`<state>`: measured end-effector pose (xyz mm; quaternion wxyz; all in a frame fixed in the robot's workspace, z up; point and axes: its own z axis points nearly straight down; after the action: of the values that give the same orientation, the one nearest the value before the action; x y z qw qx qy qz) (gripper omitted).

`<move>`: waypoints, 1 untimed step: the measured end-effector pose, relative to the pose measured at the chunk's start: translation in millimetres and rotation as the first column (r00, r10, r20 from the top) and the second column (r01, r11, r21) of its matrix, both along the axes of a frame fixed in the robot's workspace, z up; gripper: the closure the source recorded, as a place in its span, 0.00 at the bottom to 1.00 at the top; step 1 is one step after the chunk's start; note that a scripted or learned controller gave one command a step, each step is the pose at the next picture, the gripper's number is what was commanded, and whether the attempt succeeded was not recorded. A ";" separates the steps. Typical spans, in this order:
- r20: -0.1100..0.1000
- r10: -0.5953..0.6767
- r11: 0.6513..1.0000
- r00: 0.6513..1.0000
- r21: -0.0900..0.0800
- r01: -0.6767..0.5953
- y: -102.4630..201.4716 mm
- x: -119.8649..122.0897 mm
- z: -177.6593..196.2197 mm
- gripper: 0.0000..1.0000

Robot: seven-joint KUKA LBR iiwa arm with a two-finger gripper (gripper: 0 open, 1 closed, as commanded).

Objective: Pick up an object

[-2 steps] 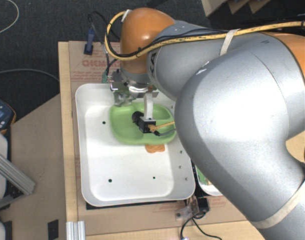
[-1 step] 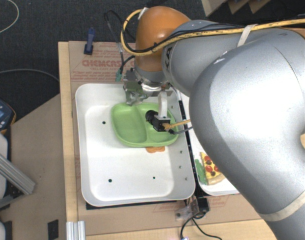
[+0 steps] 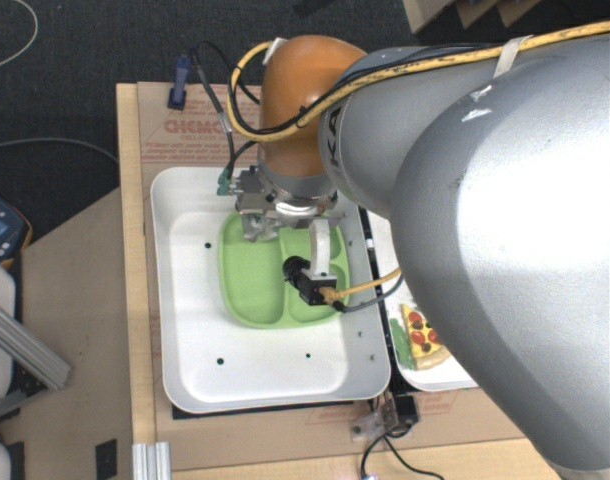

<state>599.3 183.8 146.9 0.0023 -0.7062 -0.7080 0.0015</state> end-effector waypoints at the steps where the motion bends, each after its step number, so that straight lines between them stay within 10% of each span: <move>1: -0.002 0.004 1.000 1.000 0.001 -0.004 41.1 -85.4 22.1 1.00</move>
<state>513.9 224.9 169.0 0.0033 -0.7049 -0.7093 0.0016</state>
